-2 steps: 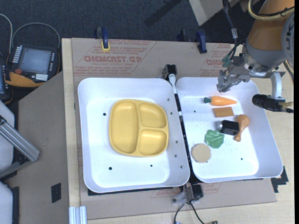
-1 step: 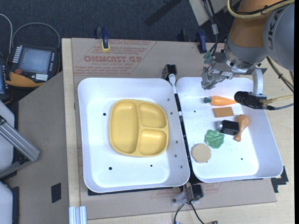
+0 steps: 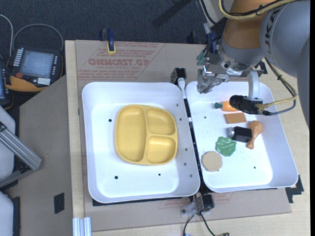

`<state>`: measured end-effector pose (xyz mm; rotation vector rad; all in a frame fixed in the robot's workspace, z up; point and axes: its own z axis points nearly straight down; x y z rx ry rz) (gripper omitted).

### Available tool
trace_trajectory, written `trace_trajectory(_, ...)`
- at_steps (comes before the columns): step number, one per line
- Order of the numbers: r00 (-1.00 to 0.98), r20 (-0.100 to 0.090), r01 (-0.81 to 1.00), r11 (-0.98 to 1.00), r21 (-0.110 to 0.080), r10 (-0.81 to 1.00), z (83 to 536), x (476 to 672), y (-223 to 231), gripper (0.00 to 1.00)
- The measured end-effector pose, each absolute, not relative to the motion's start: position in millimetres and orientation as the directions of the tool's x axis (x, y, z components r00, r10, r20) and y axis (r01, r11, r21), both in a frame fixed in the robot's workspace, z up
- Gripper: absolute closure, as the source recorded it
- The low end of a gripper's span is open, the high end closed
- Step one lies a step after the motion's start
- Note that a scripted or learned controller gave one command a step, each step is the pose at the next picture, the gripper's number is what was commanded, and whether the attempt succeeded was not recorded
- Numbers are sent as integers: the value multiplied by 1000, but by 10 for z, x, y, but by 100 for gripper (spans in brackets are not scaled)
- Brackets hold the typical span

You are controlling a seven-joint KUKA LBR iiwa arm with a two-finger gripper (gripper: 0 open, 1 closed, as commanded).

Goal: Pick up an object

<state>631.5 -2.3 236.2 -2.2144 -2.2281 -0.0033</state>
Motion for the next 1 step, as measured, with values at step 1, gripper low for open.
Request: trace_trajectory(1,-6,2,1000,6,1,1000,2388,6287,477,100)
